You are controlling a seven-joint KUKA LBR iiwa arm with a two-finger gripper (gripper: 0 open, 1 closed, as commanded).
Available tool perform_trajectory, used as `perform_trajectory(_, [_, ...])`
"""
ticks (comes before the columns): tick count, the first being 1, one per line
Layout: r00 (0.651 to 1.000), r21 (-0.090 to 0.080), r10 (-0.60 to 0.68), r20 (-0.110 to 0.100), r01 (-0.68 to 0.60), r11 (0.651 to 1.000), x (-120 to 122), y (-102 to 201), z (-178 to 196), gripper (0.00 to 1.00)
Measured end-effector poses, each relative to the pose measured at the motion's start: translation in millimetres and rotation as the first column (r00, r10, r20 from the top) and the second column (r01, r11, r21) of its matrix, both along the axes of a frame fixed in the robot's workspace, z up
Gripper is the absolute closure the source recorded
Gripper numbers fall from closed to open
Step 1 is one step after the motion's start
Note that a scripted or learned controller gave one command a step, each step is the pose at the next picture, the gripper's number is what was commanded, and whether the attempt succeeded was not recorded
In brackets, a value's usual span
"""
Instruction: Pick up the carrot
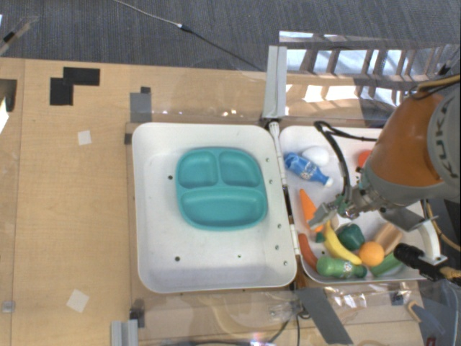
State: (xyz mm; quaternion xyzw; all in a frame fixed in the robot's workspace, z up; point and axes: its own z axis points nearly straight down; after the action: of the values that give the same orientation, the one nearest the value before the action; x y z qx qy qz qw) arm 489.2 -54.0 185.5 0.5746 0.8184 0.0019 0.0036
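Right shallow white plastic bin (432, 245): small tapered orange carrot (307, 205) lies near the left wall, just below a blue-and-white plastic bottle (305, 169) and above a curved yellow banana (337, 244). Grey two-finger gripper (325, 215) hangs just right of the carrot; fingers (320, 213) appear spread, nothing between them. Left bin holds a teal three-compartment plate (220, 189).

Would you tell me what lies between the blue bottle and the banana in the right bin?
The carrot lies between the blue bottle and the banana, seen in the camera view.
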Motion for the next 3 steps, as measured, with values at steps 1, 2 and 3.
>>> perform_trajectory(1, [0.948, 0.003, -0.317, -0.002, 0.317, 0.948, 0, 28, -1, 0.00])
perform_trajectory(2, [0.881, 0.007, -0.474, 0.004, 0.474, 0.880, 1, -30, -97, 0.00])
perform_trajectory(3, [0.885, 0.011, -0.466, 0.010, 0.466, 0.885, 5, -29, -85, 1.00])
